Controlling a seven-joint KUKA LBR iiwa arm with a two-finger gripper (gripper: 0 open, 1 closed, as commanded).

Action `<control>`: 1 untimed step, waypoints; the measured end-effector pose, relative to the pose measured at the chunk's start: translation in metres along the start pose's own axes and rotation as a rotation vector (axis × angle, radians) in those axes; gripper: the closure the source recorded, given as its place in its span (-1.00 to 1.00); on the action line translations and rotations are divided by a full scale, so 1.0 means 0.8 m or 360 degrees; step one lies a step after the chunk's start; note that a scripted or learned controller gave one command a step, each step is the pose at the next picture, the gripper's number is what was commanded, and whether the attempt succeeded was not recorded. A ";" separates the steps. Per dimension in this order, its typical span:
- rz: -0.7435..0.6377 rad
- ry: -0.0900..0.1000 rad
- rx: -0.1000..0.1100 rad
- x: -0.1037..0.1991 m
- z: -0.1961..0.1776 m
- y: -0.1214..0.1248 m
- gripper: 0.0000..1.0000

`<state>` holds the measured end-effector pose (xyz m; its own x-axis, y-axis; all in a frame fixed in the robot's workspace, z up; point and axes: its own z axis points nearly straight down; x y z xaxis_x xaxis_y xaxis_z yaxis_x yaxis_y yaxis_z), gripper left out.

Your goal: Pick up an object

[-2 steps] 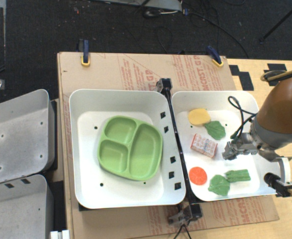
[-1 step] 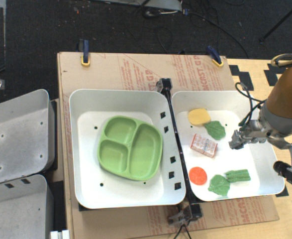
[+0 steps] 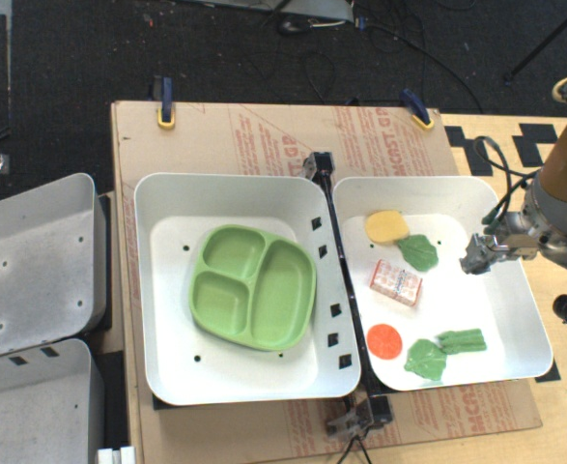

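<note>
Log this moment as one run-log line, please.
gripper: over right white bin, near right wall | holding: nothing seen | nearest: green leafy toy | green divided plate: left bin

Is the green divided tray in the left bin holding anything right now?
Empty. All three compartments of the green tray show bare green plastic.

A single fixed camera looks down at a slant on the bench [image 3: 293, 143], far enough to take in both white bins. The left bin [image 3: 157, 259] sits near frame centre, the right bin [image 3: 515, 298] beside it toward the right edge.
</note>
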<state>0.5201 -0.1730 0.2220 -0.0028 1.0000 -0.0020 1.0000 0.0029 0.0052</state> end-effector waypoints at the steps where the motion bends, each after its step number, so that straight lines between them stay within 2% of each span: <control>1: -0.0005 0.0004 0.0006 0.052 -0.001 0.019 1.00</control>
<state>0.5354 -0.1309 0.2225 -0.0058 1.0000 0.0002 1.0000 0.0058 0.0014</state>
